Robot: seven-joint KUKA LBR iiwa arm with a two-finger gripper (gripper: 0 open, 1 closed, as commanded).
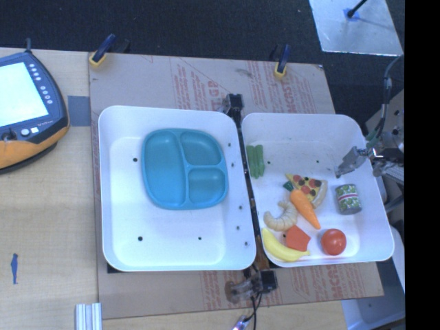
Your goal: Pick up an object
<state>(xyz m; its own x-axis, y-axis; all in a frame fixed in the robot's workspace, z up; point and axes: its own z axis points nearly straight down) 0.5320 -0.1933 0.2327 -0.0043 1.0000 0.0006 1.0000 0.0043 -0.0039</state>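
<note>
Just below the gripper [347,162], at the right bin's [275,126] far edge: small can [348,199], untouched; grip state unclear, nothing visibly held; best lowered straight, centred over it.

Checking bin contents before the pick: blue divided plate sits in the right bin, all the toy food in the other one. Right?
Not quite. The camera view shows the blue divided plate in the left bin. The toy food, including the carrot, banana and tomato, lies in the right bin.
</note>
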